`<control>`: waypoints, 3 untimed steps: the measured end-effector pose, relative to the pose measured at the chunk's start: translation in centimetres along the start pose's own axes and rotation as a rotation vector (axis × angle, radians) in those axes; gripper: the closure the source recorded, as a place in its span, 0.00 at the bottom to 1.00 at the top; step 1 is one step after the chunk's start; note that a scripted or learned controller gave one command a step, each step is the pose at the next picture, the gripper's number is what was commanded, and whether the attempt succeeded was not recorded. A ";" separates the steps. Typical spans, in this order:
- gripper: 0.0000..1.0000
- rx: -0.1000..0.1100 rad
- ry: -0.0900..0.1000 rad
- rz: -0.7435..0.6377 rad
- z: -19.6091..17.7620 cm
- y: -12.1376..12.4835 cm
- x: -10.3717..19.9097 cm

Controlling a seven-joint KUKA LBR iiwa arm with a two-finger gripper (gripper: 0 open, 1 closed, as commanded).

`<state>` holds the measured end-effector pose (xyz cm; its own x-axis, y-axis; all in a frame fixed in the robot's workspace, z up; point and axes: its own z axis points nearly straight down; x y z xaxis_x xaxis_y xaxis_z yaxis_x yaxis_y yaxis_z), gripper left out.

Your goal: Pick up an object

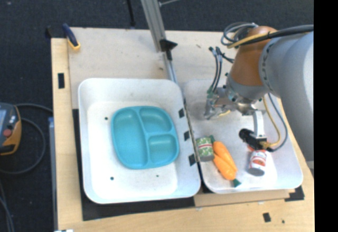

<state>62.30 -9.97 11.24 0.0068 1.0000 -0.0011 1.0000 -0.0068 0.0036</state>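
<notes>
No legible text anywhere; labels on the small green can [205, 148] and red-white can [257, 161] too blurred.

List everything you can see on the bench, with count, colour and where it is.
bins: 2, white, side by side on the bench
tray: 1, teal, divided, in the left bin
carrot: 1, orange, right bin, near front
green can: 1, green label, right bin, beside the carrot
red can: 1, red and white, right bin, front right
rail: 1, grey metal, behind the bins
arm: 1, grey with orange band, over the right bin
gripper: 1, above the right bin's back
</notes>
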 end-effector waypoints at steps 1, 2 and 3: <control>1.00 -0.004 0.000 -0.007 -6.5 0.3 -0.1; 1.00 -0.003 0.000 -0.009 -10.9 0.5 -0.2; 1.00 0.001 0.002 -0.014 -11.8 1.5 4.0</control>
<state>63.83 -5.95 23.00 -0.0067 1.0000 0.0011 1.0000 0.0067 0.0030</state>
